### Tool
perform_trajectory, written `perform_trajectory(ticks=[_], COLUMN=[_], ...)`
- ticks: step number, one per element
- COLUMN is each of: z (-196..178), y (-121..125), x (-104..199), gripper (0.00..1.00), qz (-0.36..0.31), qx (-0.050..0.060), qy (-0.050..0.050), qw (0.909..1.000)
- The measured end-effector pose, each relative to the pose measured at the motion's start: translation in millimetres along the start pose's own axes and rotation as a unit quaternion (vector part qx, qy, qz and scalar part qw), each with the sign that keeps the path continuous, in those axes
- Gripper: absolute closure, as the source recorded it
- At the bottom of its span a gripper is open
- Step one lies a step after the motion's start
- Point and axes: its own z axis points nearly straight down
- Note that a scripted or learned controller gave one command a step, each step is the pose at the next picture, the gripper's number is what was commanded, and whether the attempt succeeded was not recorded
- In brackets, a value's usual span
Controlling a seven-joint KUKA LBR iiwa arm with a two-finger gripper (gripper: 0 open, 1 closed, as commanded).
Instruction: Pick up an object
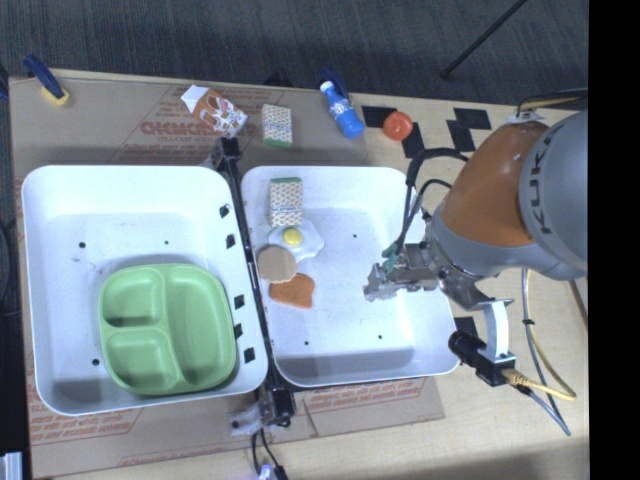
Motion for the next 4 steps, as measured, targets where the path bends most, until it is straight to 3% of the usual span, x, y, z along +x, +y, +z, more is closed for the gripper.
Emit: perform_trajectory(ticks=[2,3,4], z=[6,3,1], y=[10,0,0], x=[-13,-15,10], gripper=[1.00,1.00,1.00], qz=[0.000,0.001,-0.001], qx=[0.000,0.000,0.001], qy=[0.000,0.000,0.000], qw=[1.0000,1.0000,1.0000])
